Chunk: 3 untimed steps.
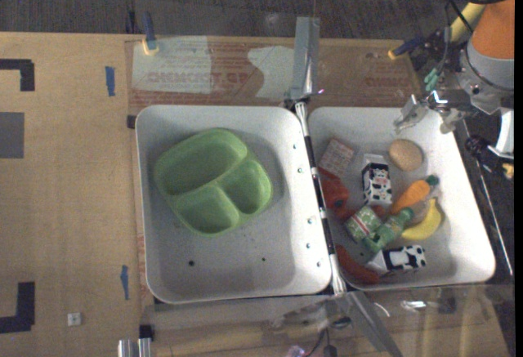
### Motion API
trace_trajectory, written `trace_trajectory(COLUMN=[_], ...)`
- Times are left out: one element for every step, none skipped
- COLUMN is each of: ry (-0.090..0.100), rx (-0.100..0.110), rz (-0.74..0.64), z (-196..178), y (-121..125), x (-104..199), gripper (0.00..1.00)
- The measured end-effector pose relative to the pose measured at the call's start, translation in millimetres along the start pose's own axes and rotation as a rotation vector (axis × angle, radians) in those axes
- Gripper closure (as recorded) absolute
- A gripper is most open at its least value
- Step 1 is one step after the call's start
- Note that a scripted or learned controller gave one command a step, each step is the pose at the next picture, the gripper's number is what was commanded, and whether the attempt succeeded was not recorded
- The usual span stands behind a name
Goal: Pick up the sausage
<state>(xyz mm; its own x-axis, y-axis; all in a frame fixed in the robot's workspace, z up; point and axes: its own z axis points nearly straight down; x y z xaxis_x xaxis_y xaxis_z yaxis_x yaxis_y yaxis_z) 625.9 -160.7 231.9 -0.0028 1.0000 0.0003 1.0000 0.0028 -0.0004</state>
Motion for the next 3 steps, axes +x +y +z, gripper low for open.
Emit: trace_trajectory(ry=[0.000, -0.001, -0.008], rx=[0.000, -0.004, -0.014], rz=[-0.072, -0.029, 0.220], z=[106.0, 145.5, 142.9], y=[16.9, -63.2, -100.7], x=[68.1, 45.0, 56.7], gripper=[0.00, 0.00, 0.00])
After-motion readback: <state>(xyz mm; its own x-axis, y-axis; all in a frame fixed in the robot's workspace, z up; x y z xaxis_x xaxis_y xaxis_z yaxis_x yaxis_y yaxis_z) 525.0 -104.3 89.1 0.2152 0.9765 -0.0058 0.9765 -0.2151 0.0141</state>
